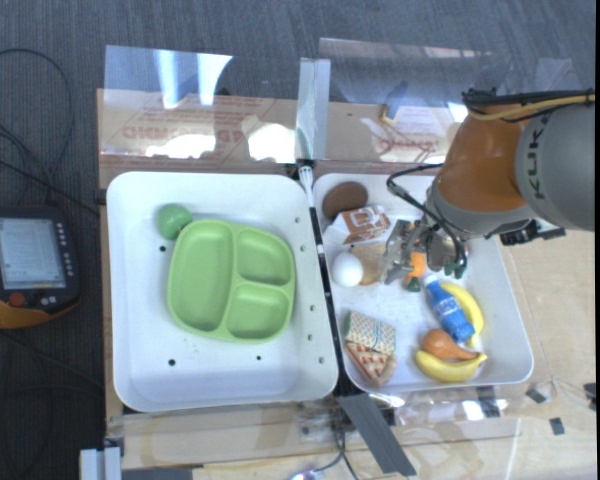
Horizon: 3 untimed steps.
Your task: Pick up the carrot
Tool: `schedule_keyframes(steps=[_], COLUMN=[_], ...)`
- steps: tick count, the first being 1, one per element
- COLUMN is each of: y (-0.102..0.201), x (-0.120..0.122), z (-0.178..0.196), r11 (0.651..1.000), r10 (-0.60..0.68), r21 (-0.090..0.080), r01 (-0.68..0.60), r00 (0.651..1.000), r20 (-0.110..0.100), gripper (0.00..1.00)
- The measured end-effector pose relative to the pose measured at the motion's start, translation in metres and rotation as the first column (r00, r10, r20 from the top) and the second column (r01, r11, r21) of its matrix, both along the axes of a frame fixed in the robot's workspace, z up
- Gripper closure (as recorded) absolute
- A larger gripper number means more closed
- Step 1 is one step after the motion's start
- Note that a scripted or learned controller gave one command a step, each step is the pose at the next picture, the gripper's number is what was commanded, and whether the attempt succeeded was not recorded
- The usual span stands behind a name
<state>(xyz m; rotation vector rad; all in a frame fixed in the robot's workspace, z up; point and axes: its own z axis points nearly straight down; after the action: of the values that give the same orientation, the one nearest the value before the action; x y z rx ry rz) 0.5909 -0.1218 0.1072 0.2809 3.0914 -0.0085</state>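
Note:
The carrot [417, 265] is a small orange piece with a green tip, lying in the middle of the right bin [510, 353]. My gripper [420, 256] hangs low right over it, and its dark body hides most of the carrot. The grey arm with its orange band [485, 168] reaches in from the right above the bin's back edge.
The right bin also holds a white egg [348, 268], a brown round thing [345, 198], a wrapped snack [365, 224], a blue bottle [448, 310], a banana [452, 366] and a waffle piece [370, 346]. The left bin [140, 368] holds a green divided plate [230, 278] and a green ball [174, 218].

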Motion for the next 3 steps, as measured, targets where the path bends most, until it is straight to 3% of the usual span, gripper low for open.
schedule_keyframes(steps=[1, 2, 3], y=[0.068, 0.014, -0.066], x=[-0.002, -0.053, -0.082], z=[0.082, 0.231, 0.285], r11=[1.0, 0.945, 0.943], r10=[-0.002, 0.326, 0.334], r21=[0.009, 0.003, 0.002], r01=[0.002, -0.326, -0.334], r00=[1.0, 0.945, 0.942], r20=[-0.025, -0.029, -0.031], gripper=[1.0, 1.0, 1.0])
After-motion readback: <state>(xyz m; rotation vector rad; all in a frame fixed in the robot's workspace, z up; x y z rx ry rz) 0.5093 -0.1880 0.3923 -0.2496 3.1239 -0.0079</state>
